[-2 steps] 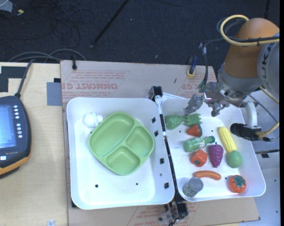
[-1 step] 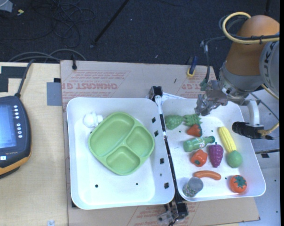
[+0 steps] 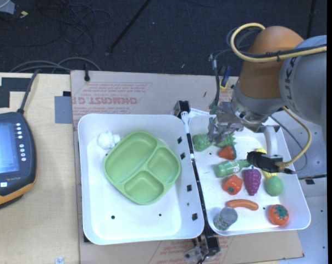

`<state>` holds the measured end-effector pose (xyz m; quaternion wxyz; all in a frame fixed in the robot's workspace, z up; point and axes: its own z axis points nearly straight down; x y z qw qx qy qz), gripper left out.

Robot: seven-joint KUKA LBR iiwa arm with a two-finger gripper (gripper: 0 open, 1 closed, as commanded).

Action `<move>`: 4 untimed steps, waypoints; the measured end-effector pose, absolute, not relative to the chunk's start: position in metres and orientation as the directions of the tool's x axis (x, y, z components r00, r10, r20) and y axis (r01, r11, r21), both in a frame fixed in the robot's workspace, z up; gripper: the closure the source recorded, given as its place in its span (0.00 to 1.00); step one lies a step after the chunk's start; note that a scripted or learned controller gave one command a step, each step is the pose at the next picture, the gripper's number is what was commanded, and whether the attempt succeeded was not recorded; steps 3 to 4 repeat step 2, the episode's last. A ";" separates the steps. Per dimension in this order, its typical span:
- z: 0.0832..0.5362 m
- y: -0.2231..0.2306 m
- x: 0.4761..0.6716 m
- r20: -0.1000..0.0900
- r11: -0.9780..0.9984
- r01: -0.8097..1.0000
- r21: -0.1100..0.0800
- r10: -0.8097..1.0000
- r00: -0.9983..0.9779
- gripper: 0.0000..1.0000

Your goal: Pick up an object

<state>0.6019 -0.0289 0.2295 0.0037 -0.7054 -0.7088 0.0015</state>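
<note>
Risk first: crowded right bin [image 3: 298, 216], toy foods packed close, so a closing grasp likely to nudge a neighbour, pinch two pieces at once, or slip off a rounded plastic skin. Green leafy piece [image 3: 201, 142] sitting at the far-left corner of that bin, hard against the divider wall between the bins; a descent there liable to clip the wall or push the piece against it instead of around it. Red strawberry-like piece [image 3: 227, 151] just right of it, near enough to be dragged along. Gripper [image 3: 220, 135] low over these two, reached in from the right under the grey arm [image 3: 298, 87] with its orange band; jaws dark and blurred against the toys below, so spread or pressed together cannot be told, and nothing visibly pinched between them. Contact with the green piece or the red one possible but not readable from this angle. Elsewhere in the right bin: green cucumber-like piece [image 3: 230, 167], red pepper [image 3: 232, 184], purple grapes [image 3: 252, 180], green round fruit [image 3: 274, 186], orange sausage [image 3: 242, 204], tomato [image 3: 278, 214], grey can [image 3: 226, 219] at the near-left corner. Left bin [image 3: 94, 213] carrying a green divided plate [image 3: 142, 166] and a small white object [image 3: 105, 140] at its far-left, well apart from the arm. Both bins on a cardboard-covered surface [image 3: 171, 95].
</note>
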 end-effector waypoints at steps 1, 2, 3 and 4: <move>0.382 0.008 0.544 0.002 0.004 1.000 0.009 1.000 -0.004 1.00; 0.406 0.063 0.490 0.002 0.007 1.000 -0.003 1.000 -0.007 1.00; 0.406 0.063 0.490 0.002 0.007 1.000 -0.003 1.000 -0.007 1.00; 0.406 0.063 0.490 0.002 0.007 1.000 -0.003 1.000 -0.007 1.00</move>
